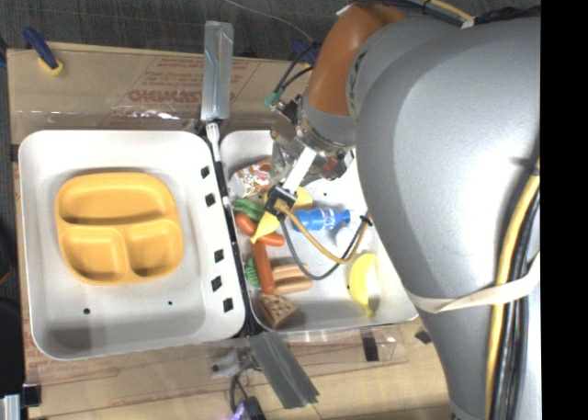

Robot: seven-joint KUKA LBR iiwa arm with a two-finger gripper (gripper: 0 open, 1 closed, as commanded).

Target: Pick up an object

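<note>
While the gripper [287, 190] hangs low in the right bin [397, 306], fingers state I cannot tell | toy food [262, 225] piled at left wall | better descend straight on one piece, away from the wall.

Two white bins [37, 225], one yellow tray [118, 225], one blue bottle [323, 219], one banana [364, 282].

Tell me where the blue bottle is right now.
The blue bottle lies in the right bin, near its middle, just below the gripper and up-left of the yellow banana.
</note>
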